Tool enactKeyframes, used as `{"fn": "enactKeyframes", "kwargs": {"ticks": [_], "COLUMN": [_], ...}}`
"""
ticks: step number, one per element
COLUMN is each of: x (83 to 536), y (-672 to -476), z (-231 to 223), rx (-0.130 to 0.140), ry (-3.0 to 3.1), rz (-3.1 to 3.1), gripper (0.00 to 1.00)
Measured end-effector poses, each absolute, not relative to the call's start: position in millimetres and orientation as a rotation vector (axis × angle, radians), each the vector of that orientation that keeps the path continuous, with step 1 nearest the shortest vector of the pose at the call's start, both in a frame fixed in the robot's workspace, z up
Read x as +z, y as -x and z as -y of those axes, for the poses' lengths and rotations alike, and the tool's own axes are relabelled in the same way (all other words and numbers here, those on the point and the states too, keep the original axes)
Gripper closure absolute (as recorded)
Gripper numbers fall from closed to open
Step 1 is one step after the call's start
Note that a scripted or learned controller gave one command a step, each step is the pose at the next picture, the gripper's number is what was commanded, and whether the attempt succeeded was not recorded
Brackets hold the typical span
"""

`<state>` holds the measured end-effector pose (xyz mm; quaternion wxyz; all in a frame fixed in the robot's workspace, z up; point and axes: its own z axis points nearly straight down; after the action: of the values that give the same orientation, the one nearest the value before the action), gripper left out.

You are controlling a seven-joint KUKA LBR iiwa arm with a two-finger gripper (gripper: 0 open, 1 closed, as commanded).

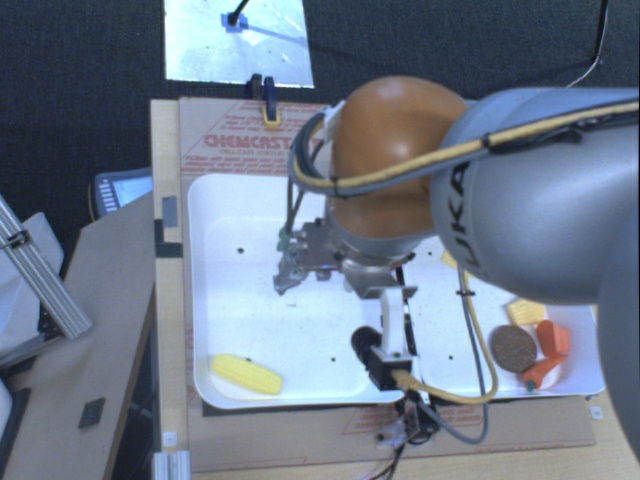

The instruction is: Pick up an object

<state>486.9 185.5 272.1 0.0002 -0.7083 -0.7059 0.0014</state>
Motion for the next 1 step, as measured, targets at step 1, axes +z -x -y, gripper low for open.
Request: {"fn": "enactKeyframes", "kwargs": {"ticks": [1], "x": [144.1], "y": [-583.0], "z": [-146.7], "rx": [0.007], "ry": [2.228], "rz": [2.217], "gripper": [0.0]}}
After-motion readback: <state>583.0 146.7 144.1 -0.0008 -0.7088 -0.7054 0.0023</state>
